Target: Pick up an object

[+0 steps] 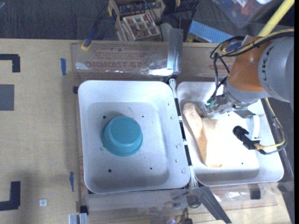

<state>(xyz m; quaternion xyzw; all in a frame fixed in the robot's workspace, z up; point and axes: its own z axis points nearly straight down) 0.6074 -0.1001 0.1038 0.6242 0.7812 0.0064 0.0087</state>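
An upturned teal bowl (122, 135) sits in the middle of the left bin (88, 97). A pale tan, soft-looking object (208, 141) lies along the left side of the right bin (271, 171), stretching from its back wall towards the front. My gripper (213, 106) hangs low over the back of the right bin, right at the upper right edge of the tan object. The grey wrist and its orange band (245, 71) hide much of the gripper from above.
A black cylinder on a yellow cable (244, 136) hangs from the arm over the right bin's middle. A clear plastic bag (121, 63) lies behind the bins. Boxes and clutter (138, 17) stand beyond the bench. Bare wooden benchtop (37, 139) spreads to the left.
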